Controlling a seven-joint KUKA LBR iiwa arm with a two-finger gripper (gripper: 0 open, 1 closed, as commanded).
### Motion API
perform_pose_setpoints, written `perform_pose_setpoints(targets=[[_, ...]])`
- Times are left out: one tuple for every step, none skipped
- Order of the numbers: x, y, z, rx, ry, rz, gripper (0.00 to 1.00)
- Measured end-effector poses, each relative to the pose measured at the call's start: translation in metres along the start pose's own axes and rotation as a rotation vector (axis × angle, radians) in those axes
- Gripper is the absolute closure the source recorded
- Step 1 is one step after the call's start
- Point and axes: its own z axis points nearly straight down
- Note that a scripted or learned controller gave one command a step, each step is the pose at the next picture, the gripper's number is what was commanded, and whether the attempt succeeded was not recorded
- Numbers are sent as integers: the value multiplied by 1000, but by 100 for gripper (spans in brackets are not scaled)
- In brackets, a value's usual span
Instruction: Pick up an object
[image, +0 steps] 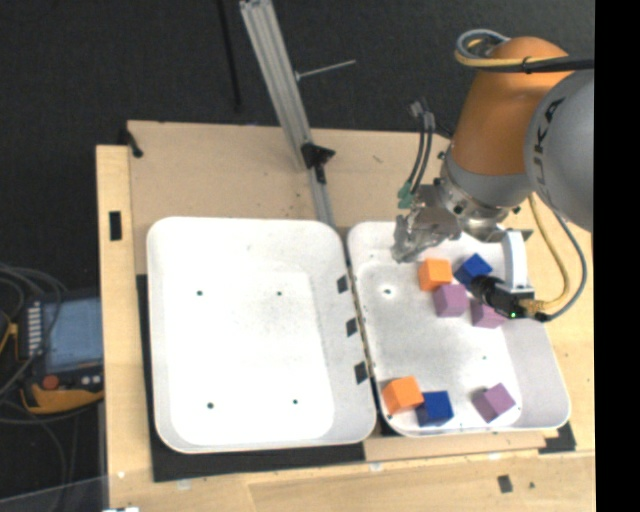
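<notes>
The right bin holds several small blocks. At its far end lie an orange block, a blue block and two purple blocks. Near its front edge sit an orange block, a blue block and a purple block. My gripper hangs over the bin's far left corner, just left of the far orange block. Nothing shows between its fingers.
The left bin lies beside the right one. A slanted metal rail rises behind the bins. A pendant with cables lies off the bench at the left. Cables hang from my wrist over the right bin's far right side.
</notes>
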Motion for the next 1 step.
perform_pose_setpoints(targets=[[51,-16,-2,0,1,-1,100]])
